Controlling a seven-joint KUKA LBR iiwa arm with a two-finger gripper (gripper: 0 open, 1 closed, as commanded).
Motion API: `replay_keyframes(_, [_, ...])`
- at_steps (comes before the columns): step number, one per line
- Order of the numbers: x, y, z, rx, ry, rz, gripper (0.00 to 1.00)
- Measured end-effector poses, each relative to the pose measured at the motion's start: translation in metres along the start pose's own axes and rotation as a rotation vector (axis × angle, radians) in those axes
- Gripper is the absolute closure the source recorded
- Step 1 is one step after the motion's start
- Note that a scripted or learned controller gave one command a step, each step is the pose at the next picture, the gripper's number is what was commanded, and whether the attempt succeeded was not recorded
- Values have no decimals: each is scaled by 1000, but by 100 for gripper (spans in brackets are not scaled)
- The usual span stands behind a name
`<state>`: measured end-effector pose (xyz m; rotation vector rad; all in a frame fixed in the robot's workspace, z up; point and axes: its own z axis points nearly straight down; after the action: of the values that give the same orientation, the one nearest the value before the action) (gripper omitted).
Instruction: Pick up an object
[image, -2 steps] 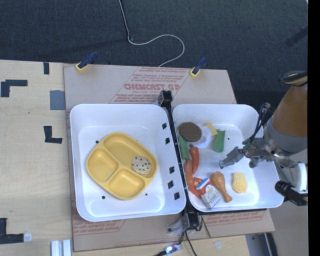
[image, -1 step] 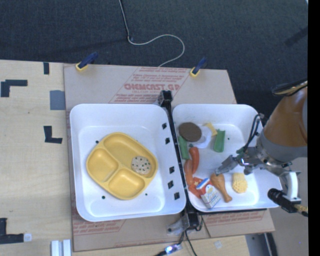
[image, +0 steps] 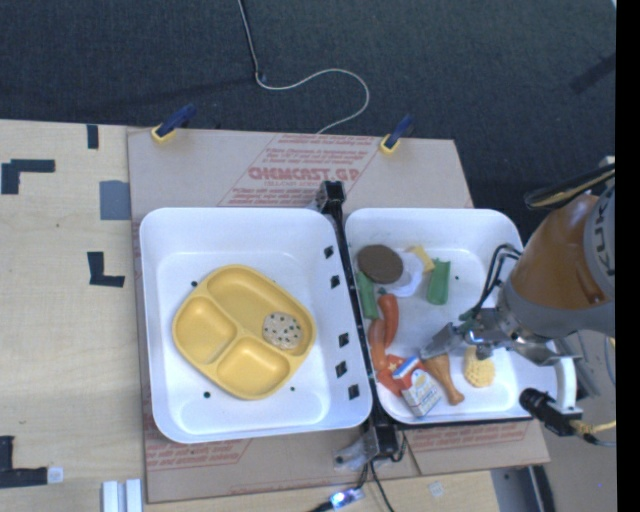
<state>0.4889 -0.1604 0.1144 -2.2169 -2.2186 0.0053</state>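
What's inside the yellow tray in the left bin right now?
The yellow tray has three compartments. A round speckled cookie lies in the right-hand one; nothing shows in the other two. The tray covers the left bin floor beneath it.

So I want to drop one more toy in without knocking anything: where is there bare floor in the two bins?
Left bin: bare white all round the yellow tray, widest along the top edge. Right bin: crowded on its left and lower half with toys, the claw among them; a bare strip runs along the top wall.

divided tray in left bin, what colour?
Yellow: the three-compartment plastic tray in the left white bin, seen clearly in the camera view.
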Motion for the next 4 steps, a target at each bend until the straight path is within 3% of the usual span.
replay_keyframes(1, [-2, 4, 27, -21, -10, -1, 0])
replay_keyframes(2, [0, 3, 17, -14, -5, -1, 100])
replay_keyframes(4, [-1, -2, -106, -8, -2, -1, 100])
